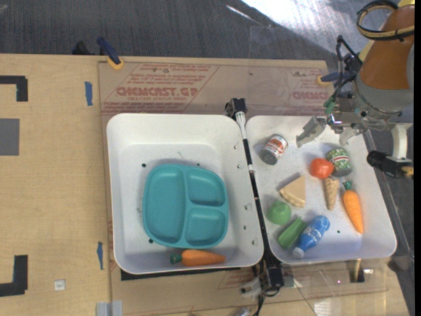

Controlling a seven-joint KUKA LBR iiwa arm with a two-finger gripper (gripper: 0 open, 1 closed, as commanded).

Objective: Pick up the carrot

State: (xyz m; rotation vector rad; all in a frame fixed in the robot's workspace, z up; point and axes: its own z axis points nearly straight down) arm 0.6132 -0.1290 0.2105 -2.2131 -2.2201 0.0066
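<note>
The gripper (325, 129) hangs spread and empty over the right bin (385, 242), poised above the clutter; a carrot (353, 209) lies near that bin's right wall, beside the tomato (321, 168).

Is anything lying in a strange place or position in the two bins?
One carrot lies alone in the left bin, squeezed between the teal plate and the front wall. The small can in the right bin lies on its side.
</note>
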